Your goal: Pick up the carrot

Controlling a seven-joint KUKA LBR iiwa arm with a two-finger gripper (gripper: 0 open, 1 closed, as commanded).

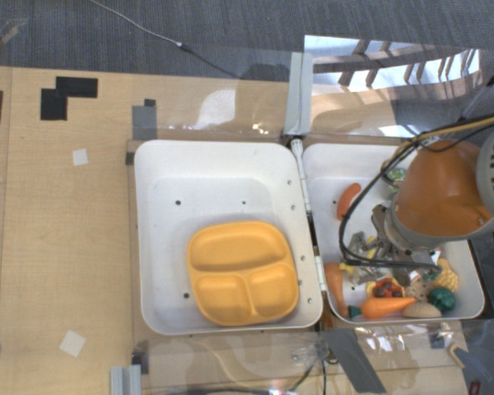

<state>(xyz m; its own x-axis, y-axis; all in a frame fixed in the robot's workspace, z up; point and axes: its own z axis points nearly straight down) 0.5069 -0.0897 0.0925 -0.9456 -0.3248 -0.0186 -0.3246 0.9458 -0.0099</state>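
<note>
The carrot (pixel 389 307), orange with a green stub at its left end, lies flat near the front wall of the right bin (pixel 321 171). My gripper (pixel 384 263) hangs low in that bin under the arm's orange band (pixel 440 189), just behind the carrot and above the toy food. The wrist and dark cables hide much of it. A red item (pixel 386 287) sits between the gripper and the carrot.
Around the carrot lie a corn cob (pixel 447 276), a green piece (pixel 442 299), a beige piece (pixel 422 310), an orange piece (pixel 335 282) at the bin's left wall and a red chili (pixel 348 200) farther back. A yellow divided plate (pixel 243 271) sits in the left bin (pixel 173 188).
</note>
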